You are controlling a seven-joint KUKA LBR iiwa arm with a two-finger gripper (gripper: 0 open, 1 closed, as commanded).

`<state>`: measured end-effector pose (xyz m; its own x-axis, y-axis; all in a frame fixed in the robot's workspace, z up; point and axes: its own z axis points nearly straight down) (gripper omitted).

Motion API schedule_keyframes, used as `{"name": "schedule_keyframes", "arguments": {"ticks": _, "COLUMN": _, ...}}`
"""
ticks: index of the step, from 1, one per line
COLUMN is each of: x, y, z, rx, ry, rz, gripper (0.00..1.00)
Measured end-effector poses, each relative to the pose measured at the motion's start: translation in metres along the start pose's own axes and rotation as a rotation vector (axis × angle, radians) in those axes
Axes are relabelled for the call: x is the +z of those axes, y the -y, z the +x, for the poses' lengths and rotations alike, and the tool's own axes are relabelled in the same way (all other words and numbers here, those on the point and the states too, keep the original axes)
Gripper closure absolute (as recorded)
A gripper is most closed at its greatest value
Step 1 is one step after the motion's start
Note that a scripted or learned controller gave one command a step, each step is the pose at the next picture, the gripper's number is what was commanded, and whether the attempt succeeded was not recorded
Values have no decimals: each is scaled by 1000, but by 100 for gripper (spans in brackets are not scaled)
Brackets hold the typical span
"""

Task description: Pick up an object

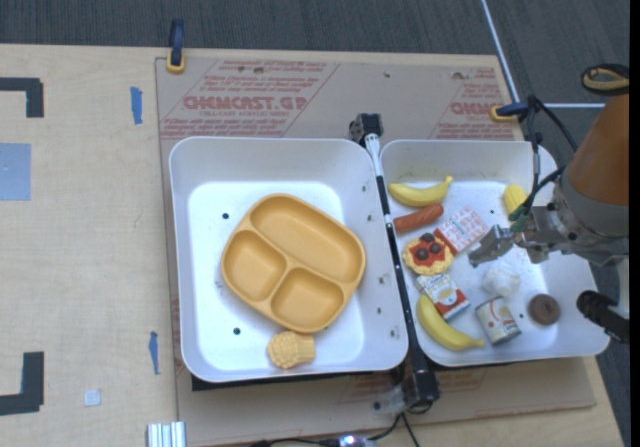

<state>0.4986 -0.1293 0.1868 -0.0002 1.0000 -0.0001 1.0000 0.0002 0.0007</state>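
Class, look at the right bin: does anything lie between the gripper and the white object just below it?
Nothing visible does. The gripper hangs over the right bin, directly above the white object, with only bare bin floor between them.

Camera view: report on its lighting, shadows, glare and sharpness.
Camera view: soft, even light with faint shadows; the left bin and right bin read bright white but keep detail, with no strong glare; the yellow divided plate and bananas are sharp; the gripper and arm at the right look slightly blurred.
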Motion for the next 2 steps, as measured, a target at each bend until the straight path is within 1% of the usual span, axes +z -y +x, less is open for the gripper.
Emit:
{"name": "schedule_keyframes", "arguments": {"ticks": 1, "x": 97, "y": -27, "z": 14, "rx": 2, "ry": 3, "rz": -15, "gripper": 0}}
{"name": "schedule_keyframes", "arguments": {"ticks": 2, "x": 98, "y": -39, "z": 26, "rx": 2, "ry": 4, "rz": -9, "gripper": 0}}
